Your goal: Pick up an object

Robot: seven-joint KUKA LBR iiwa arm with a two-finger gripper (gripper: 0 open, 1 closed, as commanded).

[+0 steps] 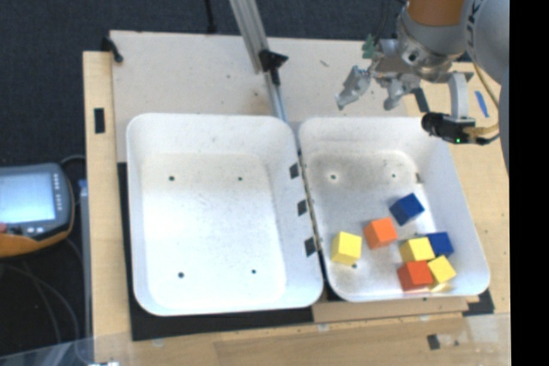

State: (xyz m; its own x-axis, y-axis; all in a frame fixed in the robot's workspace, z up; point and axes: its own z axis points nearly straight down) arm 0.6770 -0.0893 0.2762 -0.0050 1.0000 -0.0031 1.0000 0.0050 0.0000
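Six small coloured cubes sit bunched in the near right part of the right-hand shallow white plastic bin (343, 141): a yellow cube (347, 247) standing a little apart to the left, an orange cube (380, 231) just right of it, a blue cube (407, 207) farther back, and a tight cluster of a second yellow cube (418, 249), a second blue cube (439, 243), a red-orange cube (415, 273) and a third yellow cube (442, 269) against the near right wall, which makes seven on a closer count. The left-hand shallow white bin (214, 129) has nothing lying on its speckled floor. The grey and orange arm's two-finger gripper (374, 90) hangs above the bench just beyond the far rim of the right bin, well apart from every cube; its fingers (350, 90) look spread apart with nothing between them. That raised, far position seems meant to leave the camera a clear look at the bins before a descent. Any cube could be the one to pick; the lone yellow cube and the blue one offer free sides, whereas the clustered ones touch their neighbours and the wall, which could block a finger. A slanted aluminium rail (244, 4) stands at the far edge between the bins.
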